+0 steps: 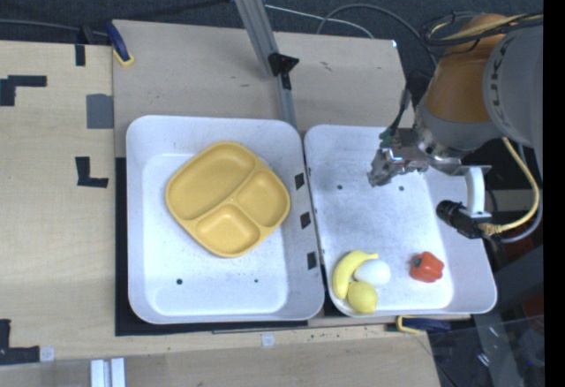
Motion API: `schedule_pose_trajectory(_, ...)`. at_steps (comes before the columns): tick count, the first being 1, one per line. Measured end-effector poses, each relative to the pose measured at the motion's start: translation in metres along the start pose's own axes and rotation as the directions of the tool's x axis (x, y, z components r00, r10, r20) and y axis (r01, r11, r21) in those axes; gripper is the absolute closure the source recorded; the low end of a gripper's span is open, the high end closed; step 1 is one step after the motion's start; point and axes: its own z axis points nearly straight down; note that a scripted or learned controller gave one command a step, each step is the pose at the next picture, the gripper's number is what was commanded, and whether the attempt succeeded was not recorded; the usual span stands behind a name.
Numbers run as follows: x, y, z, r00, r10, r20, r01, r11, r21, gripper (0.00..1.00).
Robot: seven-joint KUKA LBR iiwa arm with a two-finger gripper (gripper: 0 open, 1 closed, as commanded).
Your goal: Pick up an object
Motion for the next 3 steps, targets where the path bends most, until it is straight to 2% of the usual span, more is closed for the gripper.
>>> schedule_pose_trajectory(1, 0.0, 0.001, -0.053, 1.0, 0.0, 0.001, 0.0, 1.0, -0.002, 1.0)
schedule_pose_trajectory(3, 0.092, 0.03, -0.059, 1.0, -0.004, -0.002, 0.004, 1.0, 0.004, 1.0)
